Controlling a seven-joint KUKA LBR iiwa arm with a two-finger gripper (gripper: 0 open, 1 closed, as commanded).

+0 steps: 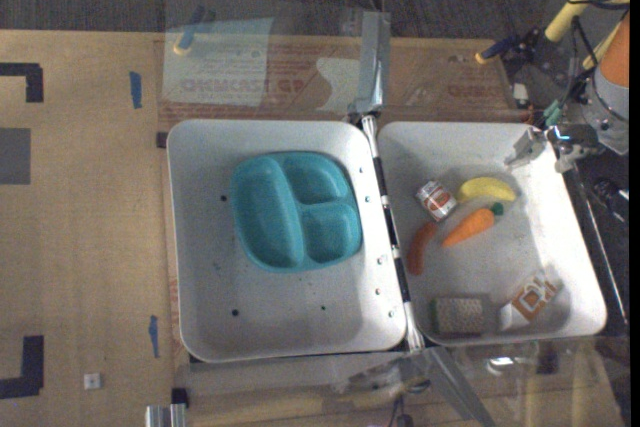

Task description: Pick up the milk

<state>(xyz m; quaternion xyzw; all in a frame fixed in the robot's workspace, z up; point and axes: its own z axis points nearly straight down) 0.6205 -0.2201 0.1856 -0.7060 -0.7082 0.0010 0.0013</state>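
The milk (533,298) is a small white carton with an orange pattern, lying tilted in the near right corner of the right bin (590,260). My gripper (543,149) hangs over that bin's far right corner, well away from the carton. Its two fingers stand apart, open, with nothing between them.
The right bin also holds a small can (436,199), a banana (487,188), a carrot (470,226), a reddish sausage (418,247) and a grey-brown sponge-like block (459,315) left of the milk. A teal divided plate (296,210) lies in the left bin (195,245).
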